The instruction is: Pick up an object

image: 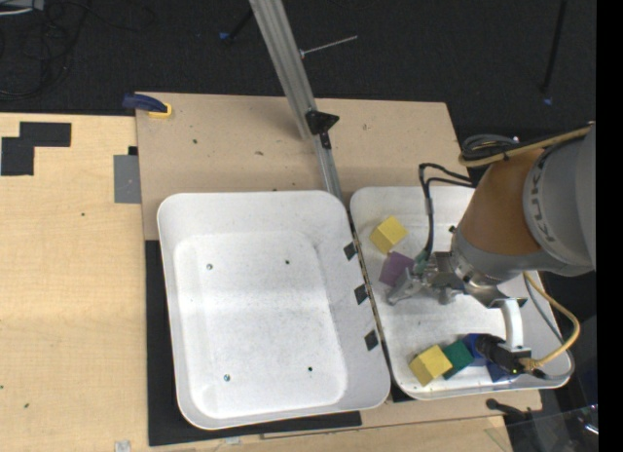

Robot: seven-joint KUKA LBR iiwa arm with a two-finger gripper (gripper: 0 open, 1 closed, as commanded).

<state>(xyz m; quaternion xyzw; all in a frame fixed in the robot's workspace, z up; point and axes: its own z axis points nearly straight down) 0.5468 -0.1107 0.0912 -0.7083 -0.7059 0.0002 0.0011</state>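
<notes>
The purple block (pixel 396 268) lies in the right bin (pixel 446 205), just right of centre frame, below a yellow block (pixel 388 234). The gripper (pixel 406 287) sits low beside it, touching or nearly so; whether it grips cannot be told. A yellow, green and blue cluster (pixel 443 358) rests lower right, beside the left bin (pixel 195 216)

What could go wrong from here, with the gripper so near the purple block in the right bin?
1. The gripper sits low beside the purple block; it may push the block away rather than grasp it.
2. The yellow block lies just behind the purple one, so a nudge could knock both together.
3. Both blocks are close to the right bin's inner wall, which leaves little room and could jam a pushed block against it.
</notes>
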